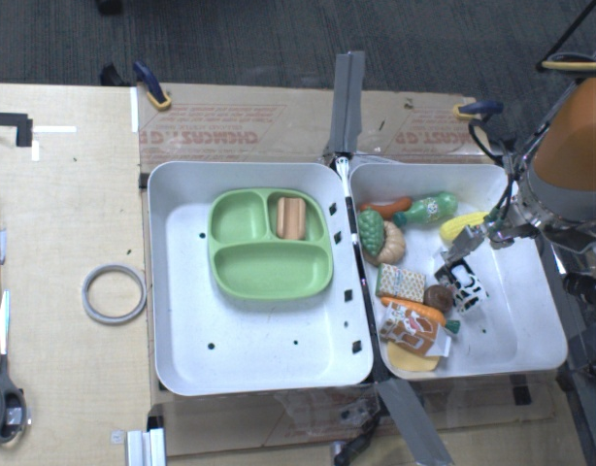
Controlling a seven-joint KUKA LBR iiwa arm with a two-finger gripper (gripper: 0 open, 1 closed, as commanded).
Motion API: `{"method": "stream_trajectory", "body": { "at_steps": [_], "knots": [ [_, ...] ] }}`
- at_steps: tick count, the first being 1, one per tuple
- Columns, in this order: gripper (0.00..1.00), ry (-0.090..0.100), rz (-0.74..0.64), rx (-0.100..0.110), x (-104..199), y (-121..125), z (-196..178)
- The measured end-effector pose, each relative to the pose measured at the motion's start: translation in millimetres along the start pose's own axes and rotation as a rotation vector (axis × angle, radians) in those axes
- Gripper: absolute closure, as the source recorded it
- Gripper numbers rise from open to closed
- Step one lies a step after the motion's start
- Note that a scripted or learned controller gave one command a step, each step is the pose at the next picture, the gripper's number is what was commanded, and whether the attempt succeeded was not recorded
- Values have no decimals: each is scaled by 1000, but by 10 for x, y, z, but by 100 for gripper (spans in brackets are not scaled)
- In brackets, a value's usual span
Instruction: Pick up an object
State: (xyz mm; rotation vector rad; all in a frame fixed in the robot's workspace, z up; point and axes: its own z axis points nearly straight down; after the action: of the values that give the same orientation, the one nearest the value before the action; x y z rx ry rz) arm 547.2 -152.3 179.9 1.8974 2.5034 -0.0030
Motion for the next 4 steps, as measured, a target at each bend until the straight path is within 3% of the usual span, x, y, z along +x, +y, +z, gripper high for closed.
{"method": "stream_trajectory", "body": {
  "at_steps": [1, 2, 3, 4],
  "knots": [
    [100, -1, -3, 1, 0, 6, -87],
    [0, -1, -3, 1, 1, 6, -86],
    [0, -3, -178, -8, 128, -150, 839],
    [100, -5, -175, -9, 117, -150, 752]
  ]
}}
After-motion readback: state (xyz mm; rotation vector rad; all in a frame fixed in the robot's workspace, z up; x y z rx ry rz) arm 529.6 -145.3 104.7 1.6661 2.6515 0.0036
